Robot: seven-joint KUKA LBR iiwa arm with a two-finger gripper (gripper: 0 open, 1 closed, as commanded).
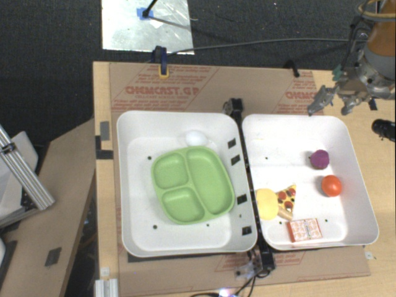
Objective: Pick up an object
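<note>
The fingers (335, 101) are seen spread apart, with nothing between them, above the right bin's (357, 184) far rim. A purple ball (319, 159) and an orange ball (331, 185) lie below them, nearer the camera.

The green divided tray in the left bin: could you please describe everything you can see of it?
The green divided tray is pale green, looks like smooth plastic, and has rounded corners and three compartments: two side by side at the far end, one wider at the near end. All three look bare. It lies flat, right way up, turned a little askew, on the floor of the left bin. A small whitish object sits just beyond its far edge; whether they touch is unclear.
</note>
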